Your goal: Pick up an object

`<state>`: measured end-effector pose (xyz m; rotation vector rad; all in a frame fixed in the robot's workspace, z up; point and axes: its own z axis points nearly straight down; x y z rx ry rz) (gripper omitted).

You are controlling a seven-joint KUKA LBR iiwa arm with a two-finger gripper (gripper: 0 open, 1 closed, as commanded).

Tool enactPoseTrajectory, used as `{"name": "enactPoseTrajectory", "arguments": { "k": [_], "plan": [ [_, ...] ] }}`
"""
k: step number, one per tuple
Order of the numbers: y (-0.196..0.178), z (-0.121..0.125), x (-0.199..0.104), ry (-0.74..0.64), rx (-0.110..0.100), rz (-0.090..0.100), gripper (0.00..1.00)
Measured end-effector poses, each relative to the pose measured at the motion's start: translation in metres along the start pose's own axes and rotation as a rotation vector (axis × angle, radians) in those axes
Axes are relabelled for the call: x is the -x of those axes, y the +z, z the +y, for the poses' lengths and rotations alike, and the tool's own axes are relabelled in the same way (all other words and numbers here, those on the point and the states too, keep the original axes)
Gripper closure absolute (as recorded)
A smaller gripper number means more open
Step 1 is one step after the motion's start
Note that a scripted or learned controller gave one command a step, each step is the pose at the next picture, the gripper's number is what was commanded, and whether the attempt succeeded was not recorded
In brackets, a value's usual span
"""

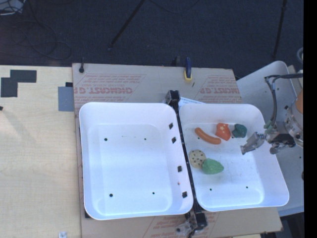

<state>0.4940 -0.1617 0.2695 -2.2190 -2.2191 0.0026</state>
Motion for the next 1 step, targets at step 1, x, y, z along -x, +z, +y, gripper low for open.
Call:
{"name": "enactPoseTrajectory", "arguments": {
  "k": [1],
  "plan": [
    [-0.0095, 0.0, 0.0005, -0.001, -0.002, 0.001, 1.0]
  ]
}}
